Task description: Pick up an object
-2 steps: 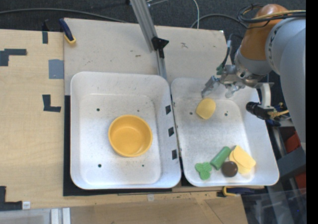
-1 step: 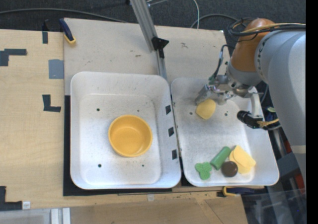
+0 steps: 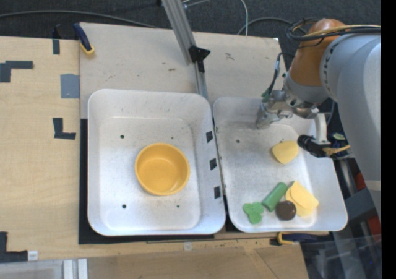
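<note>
My gripper (image 3: 265,118) hangs low over the far part of the right bin (image 3: 244,166), with nothing visible between its fingers. A pale yellow wedge (image 3: 285,152) lies just in front and to the right of it. Near the bin's front edge sit a green cylinder (image 3: 273,197), a green leafy piece (image 3: 252,212), a dark brown ball (image 3: 285,210) and a yellow block (image 3: 302,198), packed close together.
A yellow bowl (image 3: 162,168) sits in the middle of the left bin (image 3: 111,117). A slanted metal pole (image 3: 176,12) rises behind the bins. Cables loop across the bench at the back. The grey arm (image 3: 346,86) covers the right bin's right side.
</note>
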